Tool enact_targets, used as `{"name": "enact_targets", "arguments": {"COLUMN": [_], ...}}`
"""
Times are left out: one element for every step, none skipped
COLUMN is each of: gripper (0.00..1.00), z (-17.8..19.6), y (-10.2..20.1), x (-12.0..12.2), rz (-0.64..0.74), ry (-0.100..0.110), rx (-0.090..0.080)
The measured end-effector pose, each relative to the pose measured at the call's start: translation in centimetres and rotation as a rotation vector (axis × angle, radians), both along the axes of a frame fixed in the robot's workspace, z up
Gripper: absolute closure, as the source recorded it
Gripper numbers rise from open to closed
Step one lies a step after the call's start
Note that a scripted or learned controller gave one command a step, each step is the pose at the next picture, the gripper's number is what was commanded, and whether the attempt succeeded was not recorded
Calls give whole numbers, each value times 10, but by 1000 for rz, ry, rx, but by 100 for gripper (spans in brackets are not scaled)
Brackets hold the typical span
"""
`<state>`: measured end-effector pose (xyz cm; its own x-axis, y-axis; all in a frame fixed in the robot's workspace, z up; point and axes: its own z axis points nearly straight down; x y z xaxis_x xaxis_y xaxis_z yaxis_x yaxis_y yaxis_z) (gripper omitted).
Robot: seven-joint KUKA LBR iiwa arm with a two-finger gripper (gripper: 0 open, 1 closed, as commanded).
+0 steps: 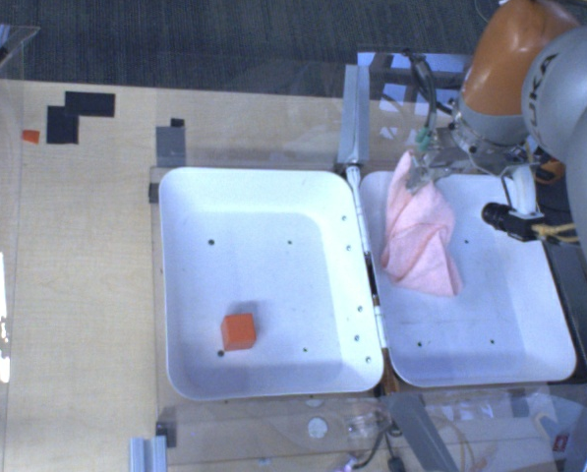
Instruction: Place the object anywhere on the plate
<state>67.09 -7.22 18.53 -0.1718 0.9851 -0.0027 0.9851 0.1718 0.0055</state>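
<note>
The tool [423, 161] grips a pink cloth [421, 234], hanging over the right bin [499, 362]. No plate is evident; the carry likely comes next.

Pale wooden tabletop [87, 264] with a few stray markers

A small orange cube [239, 331] sits in the left shallow white bin [264, 205], near its front left corner. Black stepped tape patches [77, 114] and a tiny orange square [30, 137] lie far left.

Pink cloth [421, 236] hanging from gripper [423, 165] over right bin [509, 357]; orange block [239, 331] in left bin [273, 205].
</note>
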Motion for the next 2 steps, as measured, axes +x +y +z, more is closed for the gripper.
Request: {"name": "enact_targets", "arguments": {"gripper": [100, 100], "z": [40, 40], "y": [2, 52], "x": [3, -12], "rz": [7, 410], "ry": [-2, 0], "rx": [0, -1]}}
